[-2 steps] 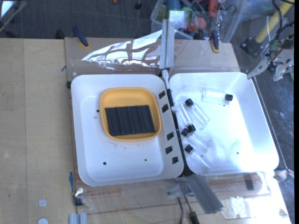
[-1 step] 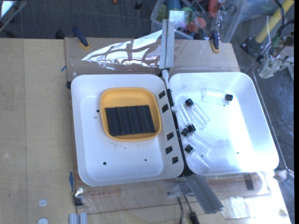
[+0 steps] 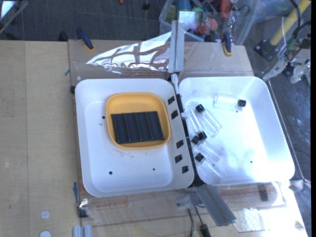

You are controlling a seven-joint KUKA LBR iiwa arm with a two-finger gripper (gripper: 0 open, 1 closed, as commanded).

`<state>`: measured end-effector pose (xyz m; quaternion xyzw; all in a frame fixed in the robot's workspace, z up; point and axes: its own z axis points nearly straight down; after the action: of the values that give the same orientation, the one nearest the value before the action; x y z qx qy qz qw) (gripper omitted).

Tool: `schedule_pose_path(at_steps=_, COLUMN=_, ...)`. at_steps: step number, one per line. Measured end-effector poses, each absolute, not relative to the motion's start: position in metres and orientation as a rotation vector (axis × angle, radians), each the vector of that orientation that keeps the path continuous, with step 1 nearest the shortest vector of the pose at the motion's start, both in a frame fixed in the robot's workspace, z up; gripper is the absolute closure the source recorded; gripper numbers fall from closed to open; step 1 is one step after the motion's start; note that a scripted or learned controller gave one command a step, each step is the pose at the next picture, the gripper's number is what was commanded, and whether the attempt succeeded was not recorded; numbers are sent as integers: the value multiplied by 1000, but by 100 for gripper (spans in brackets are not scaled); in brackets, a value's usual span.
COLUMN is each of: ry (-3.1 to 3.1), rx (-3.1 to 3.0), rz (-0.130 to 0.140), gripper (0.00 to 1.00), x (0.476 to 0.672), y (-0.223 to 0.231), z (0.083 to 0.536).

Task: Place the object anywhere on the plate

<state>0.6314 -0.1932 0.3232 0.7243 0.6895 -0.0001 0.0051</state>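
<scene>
4 clear vials [image 3: 207, 124] with black caps lie scattered in the right bin [image 3: 276, 132], apart from the yellow plate [image 3: 114, 104] in the left bin [image 3: 94, 172]. They look light, slippery, fragile; grasp mid-barrel. Plenty of open room around them. Pincer state: cannot tell.

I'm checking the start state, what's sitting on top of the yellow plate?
A dark ridged rectangular block lies flat on the yellow plate in the left bin. The plate surface beneath it is covered.
</scene>
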Motion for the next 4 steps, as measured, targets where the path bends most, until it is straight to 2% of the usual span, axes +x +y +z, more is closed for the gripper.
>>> schedule_pose_path(at_steps=1, ry=2157, rx=2264, rz=1, gripper=100, x=632, y=-193, z=334)
schedule_pose_path(at_steps=2, ry=2157, rx=2264, rz=1, gripper=0, x=632, y=-193, z=334)
schedule_pose_path(at_steps=3, ry=2154, rx=2260, rz=2, gripper=100, x=633, y=-194, z=344)
schedule_pose_path(at_steps=4, ry=2154, rx=2260, rz=2, gripper=0, x=633, y=-193, z=344)
